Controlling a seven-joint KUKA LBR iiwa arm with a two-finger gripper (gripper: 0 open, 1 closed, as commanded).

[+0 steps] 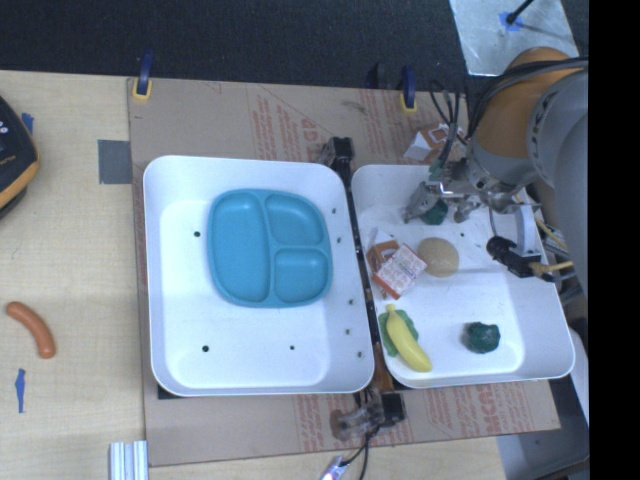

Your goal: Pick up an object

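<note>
The right white bin (455, 303) holds several objects. A red and white snack packet (397, 268) lies near its left wall, and a beige round piece (438, 256) rests just right of the packet. A yellow toy banana (405, 338) with a green tip lies at the front left, and a dark green lump (481, 337) sits at the front right. My gripper (437, 208) hangs low over the back of this bin, a little behind the beige piece. A small dark teal shape shows right at the gripper, too unclear to name.
The left bin (180, 318) carries a blue divided plate (268, 246). An orange sausage toy (32, 328) lies on the bench far left, and a black and yellow device (12, 158) sits at the left edge. The arm and its cables (520, 238) cover the right bin's back right corner.
</note>
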